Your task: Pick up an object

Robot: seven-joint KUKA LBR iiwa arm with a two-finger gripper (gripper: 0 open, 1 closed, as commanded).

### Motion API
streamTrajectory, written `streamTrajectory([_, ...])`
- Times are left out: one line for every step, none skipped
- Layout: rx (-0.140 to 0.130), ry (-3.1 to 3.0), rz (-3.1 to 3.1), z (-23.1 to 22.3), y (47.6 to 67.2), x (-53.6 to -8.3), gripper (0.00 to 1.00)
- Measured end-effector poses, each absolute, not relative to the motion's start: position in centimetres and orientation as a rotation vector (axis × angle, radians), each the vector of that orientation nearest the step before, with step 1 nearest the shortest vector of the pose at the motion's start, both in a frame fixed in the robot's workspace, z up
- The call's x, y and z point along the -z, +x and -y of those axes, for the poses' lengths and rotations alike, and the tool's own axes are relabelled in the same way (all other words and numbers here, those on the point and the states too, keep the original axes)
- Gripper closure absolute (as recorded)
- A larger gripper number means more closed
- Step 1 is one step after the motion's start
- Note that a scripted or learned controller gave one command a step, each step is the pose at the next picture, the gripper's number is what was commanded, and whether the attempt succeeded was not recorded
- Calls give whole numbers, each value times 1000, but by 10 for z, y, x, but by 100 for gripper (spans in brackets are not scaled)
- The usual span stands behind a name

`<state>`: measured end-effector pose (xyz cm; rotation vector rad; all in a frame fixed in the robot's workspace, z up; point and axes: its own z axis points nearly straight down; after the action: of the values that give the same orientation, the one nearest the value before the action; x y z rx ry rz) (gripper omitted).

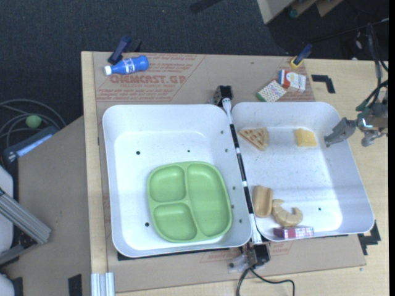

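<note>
The two-finger metal gripper [355, 132] hangs at the right bin's [345, 184] right rim, its two grey fingers spread apart with nothing between them. Inside that shallow white plastic bin, a tan waffle-patterned wedge [254, 137] lies near the far left corner, and a pale yellow cheese-like block [305, 137] sits near the far wall, just left of the gripper. Toward the near wall rest a beige bread-like piece [263, 200] and a curled tan croissant shape [287, 214], touching each other, with a small pink-and-white box [294, 232] at the near rim. Left of this bin, the second white bin [123, 140] holds a green three-compartment plate [188, 201].
</note>
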<state>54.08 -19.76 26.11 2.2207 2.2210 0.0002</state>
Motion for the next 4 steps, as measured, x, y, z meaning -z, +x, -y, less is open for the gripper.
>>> streamTrajectory([0,2222,-2225,112,574,-179,0])
streamTrajectory([3,2222,-2220,207,594,-109,0])
streamTrajectory([-6,2215,-2219,141,667,-88,0])
streamTrajectory([-1,2220,-2219,177,667,-85,0])
